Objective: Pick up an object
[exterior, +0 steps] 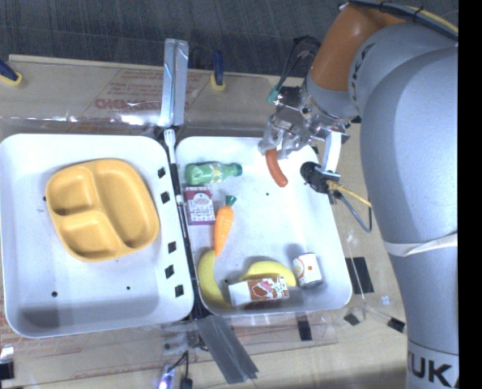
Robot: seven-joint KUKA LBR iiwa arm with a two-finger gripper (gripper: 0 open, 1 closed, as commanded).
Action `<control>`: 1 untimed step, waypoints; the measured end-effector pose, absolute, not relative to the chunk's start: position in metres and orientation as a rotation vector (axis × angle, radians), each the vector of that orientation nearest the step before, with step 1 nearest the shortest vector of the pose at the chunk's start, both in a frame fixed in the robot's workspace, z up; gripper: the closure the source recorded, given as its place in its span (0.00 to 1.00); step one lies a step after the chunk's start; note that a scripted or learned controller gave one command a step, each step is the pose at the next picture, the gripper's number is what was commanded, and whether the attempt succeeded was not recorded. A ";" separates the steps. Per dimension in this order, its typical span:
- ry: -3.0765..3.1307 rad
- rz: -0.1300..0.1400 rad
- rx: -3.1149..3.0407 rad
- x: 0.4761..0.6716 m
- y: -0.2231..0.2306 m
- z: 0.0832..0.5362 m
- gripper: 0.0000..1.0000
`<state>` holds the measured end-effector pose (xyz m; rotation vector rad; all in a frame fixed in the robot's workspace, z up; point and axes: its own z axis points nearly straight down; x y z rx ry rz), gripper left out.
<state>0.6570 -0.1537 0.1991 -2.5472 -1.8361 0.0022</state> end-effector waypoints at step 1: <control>-1.846 0.005 -2.538 0.657 -0.152 0.209 1.00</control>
